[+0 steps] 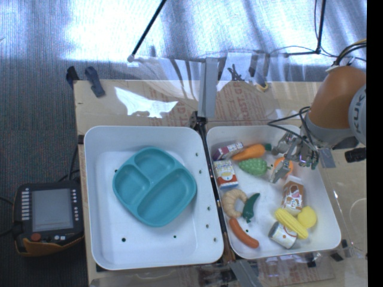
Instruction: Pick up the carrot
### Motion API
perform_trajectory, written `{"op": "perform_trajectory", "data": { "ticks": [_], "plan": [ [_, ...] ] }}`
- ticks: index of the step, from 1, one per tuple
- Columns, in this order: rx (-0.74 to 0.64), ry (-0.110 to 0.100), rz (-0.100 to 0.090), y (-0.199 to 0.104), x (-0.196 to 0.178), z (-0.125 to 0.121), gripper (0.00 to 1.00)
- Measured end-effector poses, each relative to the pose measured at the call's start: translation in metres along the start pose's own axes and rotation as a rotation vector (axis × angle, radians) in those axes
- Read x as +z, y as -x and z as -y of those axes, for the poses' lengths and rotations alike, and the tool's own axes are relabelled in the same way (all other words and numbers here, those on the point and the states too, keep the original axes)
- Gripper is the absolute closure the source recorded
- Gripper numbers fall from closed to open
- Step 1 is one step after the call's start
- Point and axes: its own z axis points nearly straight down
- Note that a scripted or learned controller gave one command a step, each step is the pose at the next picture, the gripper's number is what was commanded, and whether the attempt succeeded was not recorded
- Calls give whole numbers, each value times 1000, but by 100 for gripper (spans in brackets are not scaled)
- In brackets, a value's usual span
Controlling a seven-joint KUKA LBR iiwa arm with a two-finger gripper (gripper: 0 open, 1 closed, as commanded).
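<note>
Two bins: you are looking at a left bin [96, 160] and a right bin [329, 220] sitting side by side on the bench [149, 103].
Plate: a teal divided plate [154, 186] is lying near the middle of the left bin.
Carrot: the carrot [250, 152] is lying along the far edge of the right bin, leaves pointing right, just beside a small dark-capped bottle [227, 150] toward the far left corner.
Gripper: the gripper [281, 171] is hanging over the far right part of the right bin, close to the carrot's leafy end but apart from it.
Jaws: you cannot tell whether they are apart or together; the wrist parts are crowding that spot.
Under the gripper: something orange [281, 164] is showing there, too hidden to name.
Green leafy piece: it [254, 167] is lying just nearer than the carrot.
Near edge: a sausage [243, 232], a corn cob [291, 223] and a lemon [307, 217] are lying toward the near side of the right bin.
Arm: the arm [335, 103] is reaching in from the right.
</note>
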Motion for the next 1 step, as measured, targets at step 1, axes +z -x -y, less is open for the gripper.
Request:
{"op": "perform_trajectory", "data": {
  "ticks": [1],
  "plan": [
    [-1, 2, 8, 2, -13, -1, 100]
  ]
}}
